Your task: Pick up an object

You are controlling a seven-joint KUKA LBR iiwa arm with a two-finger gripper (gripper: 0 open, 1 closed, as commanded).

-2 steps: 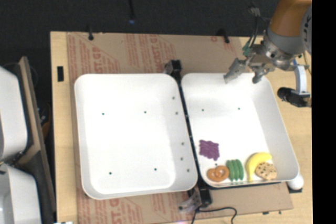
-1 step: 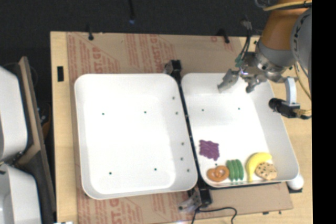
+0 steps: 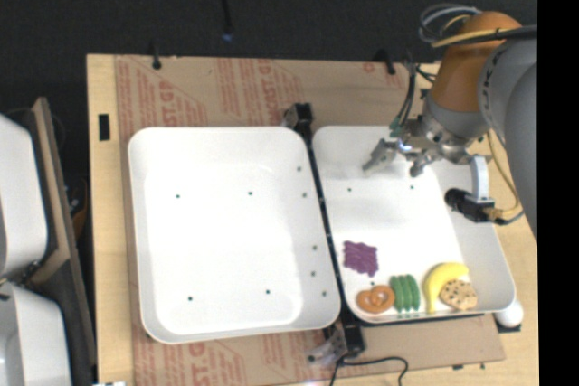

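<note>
Right bin (image 3: 470, 235), near edge: orange pretzel (image 3: 374, 298), green item (image 3: 405, 293), yellow piece (image 3: 441, 277) with a cookie (image 3: 459, 293) on it; purple item (image 3: 361, 258) just behind. Pincer (image 3: 398, 159) above the bin's far end, fingers spread, holding nothing. Left bin (image 3: 145, 194) adjoins.

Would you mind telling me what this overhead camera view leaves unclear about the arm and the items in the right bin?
- Gripper: small and blurred in the camera view; what state it is in can't be judged.
- Arm: cut off by the right edge.
- Yellow item: partly covered by the cookie.
- Purple item: too small to identify.
</note>
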